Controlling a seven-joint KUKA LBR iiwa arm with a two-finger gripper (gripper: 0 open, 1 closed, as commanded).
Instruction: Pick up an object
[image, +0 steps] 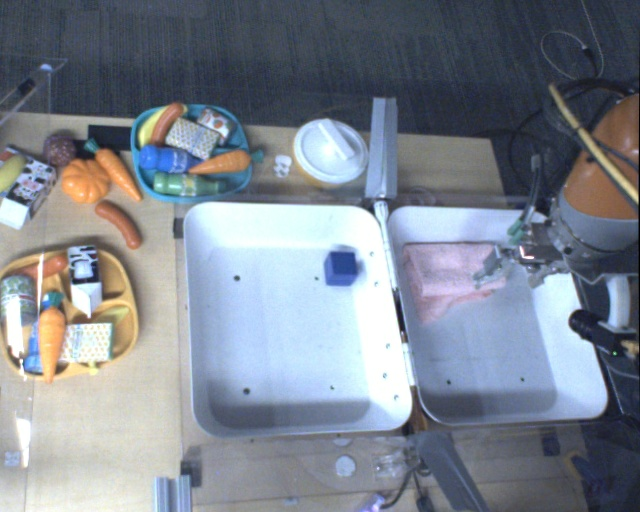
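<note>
A small blue cube (341, 267) rests in the left bin (230, 400), near its upper right part. A crumpled pink cloth (447, 277) lies in the upper left of the right bin (520, 400). My gripper (505, 262) hangs at the cloth's right edge, low over the right bin, reaching in from the right under the orange band (605, 170). Whether it touches the cloth is unclear.
Left of the bins, on the bench, are a blue bowl (190, 150) and a yellow tray (70, 315) of toy food, plus a loose pumpkin, carrot and sausage. A white lidded cup (331, 150) stands behind the bins. A metal divider (380, 150) runs between them.
</note>
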